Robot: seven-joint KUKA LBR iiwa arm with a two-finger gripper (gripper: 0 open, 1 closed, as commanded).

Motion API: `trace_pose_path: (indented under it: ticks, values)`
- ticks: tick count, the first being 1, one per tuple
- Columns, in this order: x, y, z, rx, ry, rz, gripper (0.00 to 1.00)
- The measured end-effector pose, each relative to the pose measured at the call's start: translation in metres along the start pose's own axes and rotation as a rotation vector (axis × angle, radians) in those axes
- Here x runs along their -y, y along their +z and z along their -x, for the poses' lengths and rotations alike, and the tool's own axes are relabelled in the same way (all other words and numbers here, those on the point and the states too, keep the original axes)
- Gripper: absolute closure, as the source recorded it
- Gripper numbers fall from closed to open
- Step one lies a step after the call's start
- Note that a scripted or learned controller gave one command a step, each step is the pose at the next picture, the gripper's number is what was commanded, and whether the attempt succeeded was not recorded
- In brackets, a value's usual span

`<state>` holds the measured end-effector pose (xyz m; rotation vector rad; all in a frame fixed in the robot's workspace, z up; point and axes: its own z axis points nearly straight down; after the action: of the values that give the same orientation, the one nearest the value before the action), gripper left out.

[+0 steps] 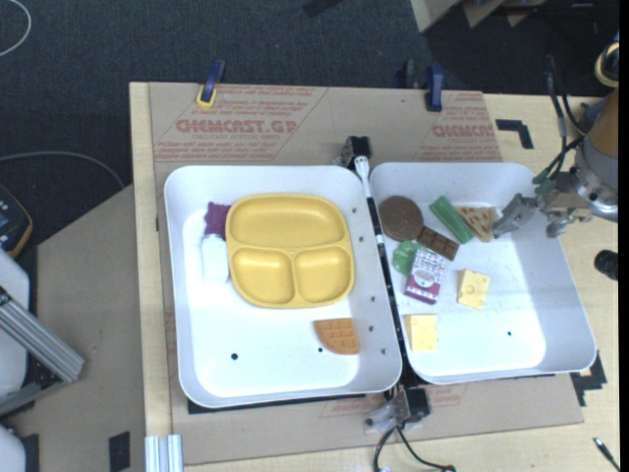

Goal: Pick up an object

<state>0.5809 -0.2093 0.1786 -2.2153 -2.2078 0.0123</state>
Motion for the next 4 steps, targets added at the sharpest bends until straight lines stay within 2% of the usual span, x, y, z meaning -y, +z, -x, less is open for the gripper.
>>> trace_pose_path:
  ticks: [1,2,3,4]
  values:
    - [-0.003,-0.008,0.0,0.004,-0.003,0.014,0.0]
    - [-0.014,0.047,-0.004,0.002,-0.006,0.01,0.0]
    - [-0.014,0.097,-0.005,0.002,-0.005,0.01,0.0]
    - [-0.015,0.083,-0.004,0.005,-0.005,0.017,1.0]
